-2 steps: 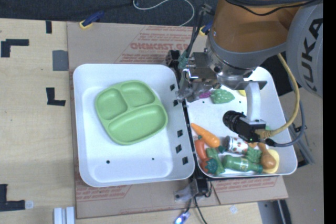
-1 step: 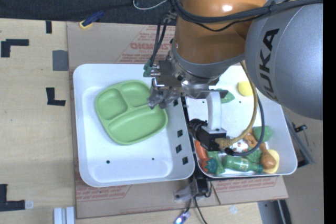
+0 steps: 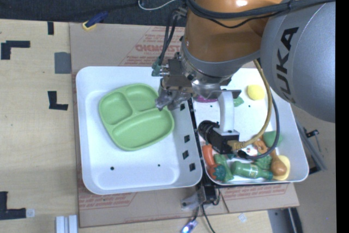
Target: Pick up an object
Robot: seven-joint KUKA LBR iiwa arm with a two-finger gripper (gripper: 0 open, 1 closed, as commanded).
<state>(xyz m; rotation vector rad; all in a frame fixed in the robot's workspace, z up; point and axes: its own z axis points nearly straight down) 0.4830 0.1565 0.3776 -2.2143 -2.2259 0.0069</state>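
My gripper [image 3: 168,100] hangs low over the right rim of a green divided plate [image 3: 133,120], which lies in the left bin [image 3: 92,172]. The arm's grey wrist and large orange band cover the space above the divider between the bins. In the right bin [image 3: 297,142] a heap of toy food lies at the front: an orange carrot [image 3: 208,155], a green vegetable [image 3: 250,171], a teal piece [image 3: 221,173] and a yellow-orange fruit [image 3: 279,166]. A yellow piece [image 3: 255,91] lies at the back of that bin. Nothing shows as held.
A small green scrap [image 3: 238,100] and a pink edge [image 3: 204,99] sit near the wrist in the right bin. The bins rest on cardboard [image 3: 109,46]. A blue-yellow clip [image 3: 95,19] lies on the bench behind.
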